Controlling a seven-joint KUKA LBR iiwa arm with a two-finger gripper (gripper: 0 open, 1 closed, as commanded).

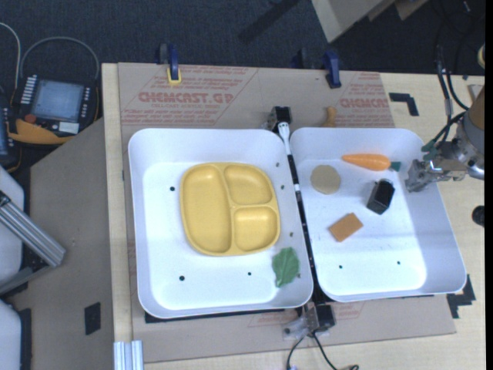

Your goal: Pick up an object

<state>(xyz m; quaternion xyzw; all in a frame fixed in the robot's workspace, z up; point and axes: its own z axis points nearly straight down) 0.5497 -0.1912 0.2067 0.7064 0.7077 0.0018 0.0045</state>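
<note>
The tool (422, 174) sits at the right rim of the right bin (431, 245), low over its edge; whether it is released or clenched cannot be told, and nothing shows in its grip. Just to its left and a little above lies a toy carrot (367, 161), its green tip pointing toward the tool. Below that, near the tool's left side, stands a small black block (380, 196), apart from it. Further left are a round tan disc (325, 179) and, lower, an orange block (345, 227). Well to the left, in the left bin (154, 206), rests a yellow divided plate (229, 208) with a green leaf (286, 267) near its lower right corner. Both bins rest on the table (123, 145)
</note>
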